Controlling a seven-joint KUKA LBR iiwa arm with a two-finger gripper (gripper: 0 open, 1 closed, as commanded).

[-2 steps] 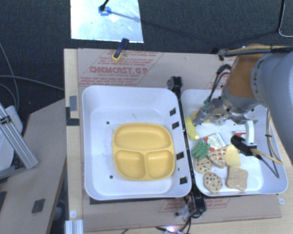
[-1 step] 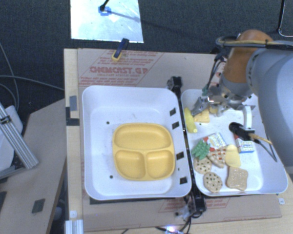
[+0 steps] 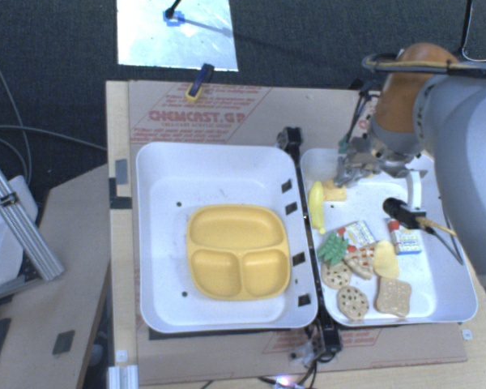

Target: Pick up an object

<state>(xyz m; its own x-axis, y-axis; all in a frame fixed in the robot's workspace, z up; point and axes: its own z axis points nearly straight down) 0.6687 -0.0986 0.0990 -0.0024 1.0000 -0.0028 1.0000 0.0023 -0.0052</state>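
1. The gripper point(image 3: 350, 171) is seen low in the right bin point(image 3: 441, 278), at its 11 o'clock; whether it is spread or pressed together cannot be told.
2. Nothing is seen held; the banana point(image 3: 316, 205) lies near, at the gripper's 7 o'clock.
3. Grasp and lift are judged not yet done.

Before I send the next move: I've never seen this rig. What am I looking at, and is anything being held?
One camera looks down at a slant on a bench with two white bins. The grey arm with the orange band reaches in from the right. Its gripper hangs over the far corner of the right bin, near a banana. That bin also holds toy food: cookies, a cracker and a green piece. The left bin holds a yellow divided plate. I cannot tell whether anything is held.
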